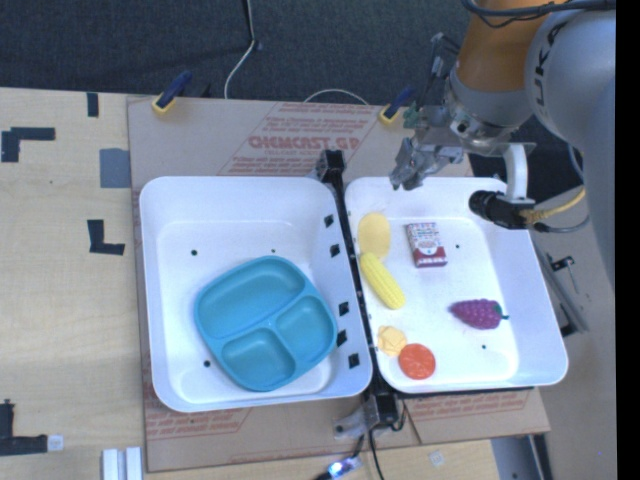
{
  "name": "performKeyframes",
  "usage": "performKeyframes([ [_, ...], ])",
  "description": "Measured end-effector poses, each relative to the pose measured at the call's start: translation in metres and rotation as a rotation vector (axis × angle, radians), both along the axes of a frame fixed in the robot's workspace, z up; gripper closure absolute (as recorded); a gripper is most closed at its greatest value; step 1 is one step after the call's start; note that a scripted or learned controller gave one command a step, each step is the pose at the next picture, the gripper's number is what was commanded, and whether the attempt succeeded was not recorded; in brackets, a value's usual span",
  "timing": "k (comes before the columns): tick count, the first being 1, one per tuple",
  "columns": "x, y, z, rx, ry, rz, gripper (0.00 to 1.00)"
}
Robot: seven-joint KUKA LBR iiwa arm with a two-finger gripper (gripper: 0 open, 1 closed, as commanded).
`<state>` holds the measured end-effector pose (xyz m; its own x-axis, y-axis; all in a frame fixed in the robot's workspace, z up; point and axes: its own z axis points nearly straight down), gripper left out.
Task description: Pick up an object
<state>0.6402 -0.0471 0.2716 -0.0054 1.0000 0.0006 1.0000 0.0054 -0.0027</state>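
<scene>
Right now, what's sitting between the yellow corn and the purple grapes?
Nothing sits between the corn and the grapes: the camera view shows bare white bin floor there. The red and white box lies further back.

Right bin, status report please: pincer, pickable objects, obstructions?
Pincer above right bin's far edge, carrying nothing. Small red-and-white carton nearest it, untouched. Nothing in between.

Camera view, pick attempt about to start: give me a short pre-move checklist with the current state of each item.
1. Gripper carries nothing: ok, it hangs bare above the right bin's far rim.
2. Jaws open enough for a grasp: cannot tell.
3. Objects present in right bin: ok.
4. Red-and-white carton stands free of neighbours: ok.
5. Corn cob stands free: not ok, it touches the yellow fruit near the wall.
6. Purple grapes isolated: ok.
</scene>
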Motion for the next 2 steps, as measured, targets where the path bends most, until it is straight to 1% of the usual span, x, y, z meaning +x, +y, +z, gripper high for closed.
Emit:
performKeyframes([
  [1, 0.007, 0.049, -0.002, 0.000, -0.002, 0.001, 1.00],
  [2, 0.019, 0.104, -0.009, 0.000, -0.002, 0.001, 1.00],
])
